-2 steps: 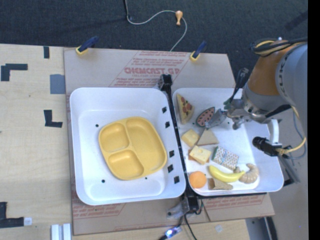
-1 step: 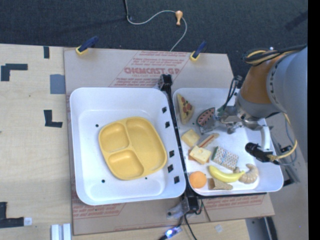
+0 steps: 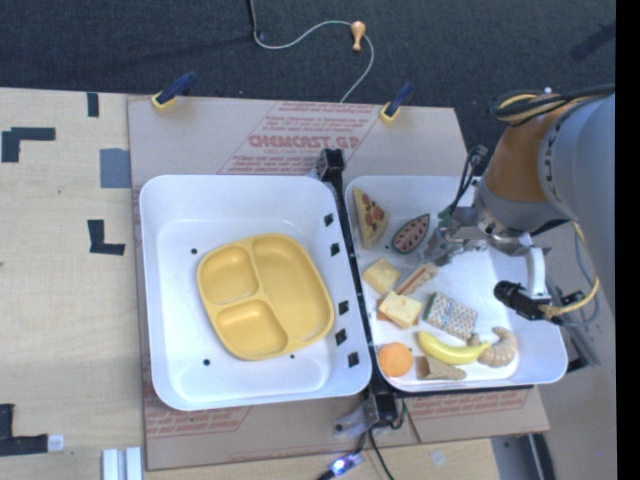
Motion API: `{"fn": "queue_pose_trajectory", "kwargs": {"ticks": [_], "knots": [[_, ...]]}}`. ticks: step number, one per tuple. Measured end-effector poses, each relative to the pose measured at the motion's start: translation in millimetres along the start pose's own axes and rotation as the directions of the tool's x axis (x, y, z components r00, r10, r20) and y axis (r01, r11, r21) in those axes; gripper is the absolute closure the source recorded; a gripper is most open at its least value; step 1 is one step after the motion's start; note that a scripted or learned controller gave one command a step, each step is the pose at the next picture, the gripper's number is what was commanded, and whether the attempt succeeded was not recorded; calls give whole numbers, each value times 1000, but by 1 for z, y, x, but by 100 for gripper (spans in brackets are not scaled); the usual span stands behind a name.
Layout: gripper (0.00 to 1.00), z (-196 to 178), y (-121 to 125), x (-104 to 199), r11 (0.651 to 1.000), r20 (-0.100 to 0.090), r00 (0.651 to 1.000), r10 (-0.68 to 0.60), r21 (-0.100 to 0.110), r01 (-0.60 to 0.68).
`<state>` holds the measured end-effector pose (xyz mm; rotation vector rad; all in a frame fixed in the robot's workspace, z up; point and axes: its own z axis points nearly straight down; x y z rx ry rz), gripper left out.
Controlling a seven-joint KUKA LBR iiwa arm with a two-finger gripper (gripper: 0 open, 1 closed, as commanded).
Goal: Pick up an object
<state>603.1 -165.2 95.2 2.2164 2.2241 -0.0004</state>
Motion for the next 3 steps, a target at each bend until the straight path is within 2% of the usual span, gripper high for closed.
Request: {"fn": "queue_pose_trajectory", "kwargs": {"ticks": [1, 2, 3], "knots": [[100, -48, 6, -8, 1000, -1, 1000, 3, -2, -3], [100, -111, 7, -11, 1000, 0, 1000, 2, -3, -2], [100, -130, 7, -11, 1000, -2, 1000, 2, 0, -2]]}}
